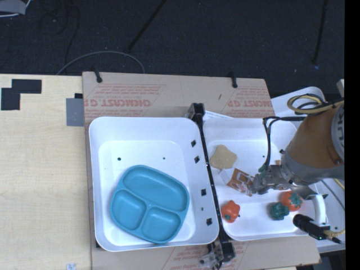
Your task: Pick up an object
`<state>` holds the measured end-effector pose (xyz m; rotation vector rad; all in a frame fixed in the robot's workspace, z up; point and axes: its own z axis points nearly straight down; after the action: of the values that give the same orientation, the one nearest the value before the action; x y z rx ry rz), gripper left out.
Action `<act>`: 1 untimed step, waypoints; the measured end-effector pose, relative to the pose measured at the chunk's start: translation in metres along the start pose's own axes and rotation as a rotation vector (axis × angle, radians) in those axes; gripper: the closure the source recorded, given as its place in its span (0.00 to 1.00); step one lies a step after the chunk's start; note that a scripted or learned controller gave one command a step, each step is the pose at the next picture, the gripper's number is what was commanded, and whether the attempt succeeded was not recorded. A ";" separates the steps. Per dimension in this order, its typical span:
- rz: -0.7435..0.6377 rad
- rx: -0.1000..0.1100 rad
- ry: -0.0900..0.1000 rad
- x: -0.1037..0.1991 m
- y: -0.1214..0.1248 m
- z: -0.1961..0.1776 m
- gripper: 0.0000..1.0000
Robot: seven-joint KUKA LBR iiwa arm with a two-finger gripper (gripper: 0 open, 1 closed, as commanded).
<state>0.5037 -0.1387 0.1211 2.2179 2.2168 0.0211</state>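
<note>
My gripper (257,185) hangs low over the right bin (247,134), at the end of the grey arm with its orange band (315,145). Its tip is right beside a small brown and white packet (238,179), touching or nearly touching the packet's right edge. A tan, rounded piece (223,157) lies just up and left of the packet. A red-orange toy pepper (230,211) rests near the bin's front left. A teal lump (277,210) and an orange-red piece (291,200) lie below the arm to the right.
The left bin (112,134) holds a blue divided plate (149,203). A black divider (203,167) runs between the two bins. Cables (304,102) loop over the right bin's far corner. Cardboard (169,94) lies under both bins.
</note>
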 end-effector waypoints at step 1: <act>-0.002 0.012 -0.006 -0.004 0.008 -0.045 1.00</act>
<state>0.5112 -0.1431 0.1666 2.2190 2.2212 0.0012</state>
